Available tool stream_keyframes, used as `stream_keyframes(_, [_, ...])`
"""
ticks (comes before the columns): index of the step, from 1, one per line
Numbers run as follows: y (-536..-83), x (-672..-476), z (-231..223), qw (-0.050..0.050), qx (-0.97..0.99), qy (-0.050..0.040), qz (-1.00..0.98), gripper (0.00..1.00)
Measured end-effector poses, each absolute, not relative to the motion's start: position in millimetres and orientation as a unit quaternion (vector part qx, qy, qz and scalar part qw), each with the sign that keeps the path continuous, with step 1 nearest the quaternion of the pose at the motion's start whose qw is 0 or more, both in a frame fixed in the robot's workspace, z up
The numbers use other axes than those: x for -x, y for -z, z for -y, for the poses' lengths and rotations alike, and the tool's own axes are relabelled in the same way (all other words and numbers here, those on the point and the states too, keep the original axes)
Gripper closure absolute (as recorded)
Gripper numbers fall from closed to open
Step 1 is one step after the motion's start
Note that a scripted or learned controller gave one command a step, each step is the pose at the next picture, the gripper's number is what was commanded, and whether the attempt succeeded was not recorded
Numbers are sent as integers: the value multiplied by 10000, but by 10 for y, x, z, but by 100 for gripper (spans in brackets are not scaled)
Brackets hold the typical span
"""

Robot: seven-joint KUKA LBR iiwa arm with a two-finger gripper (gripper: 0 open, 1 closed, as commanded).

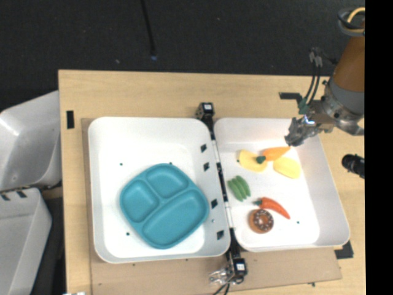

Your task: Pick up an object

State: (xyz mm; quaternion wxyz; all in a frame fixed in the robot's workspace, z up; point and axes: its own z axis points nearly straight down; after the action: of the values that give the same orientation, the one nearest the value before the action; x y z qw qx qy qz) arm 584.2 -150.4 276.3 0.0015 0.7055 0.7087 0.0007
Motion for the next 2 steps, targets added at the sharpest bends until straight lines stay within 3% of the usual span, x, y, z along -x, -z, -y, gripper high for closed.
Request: stream_keyframes(2, [-2681, -5710, 509, -2, -7048, -5, -7094, 100])
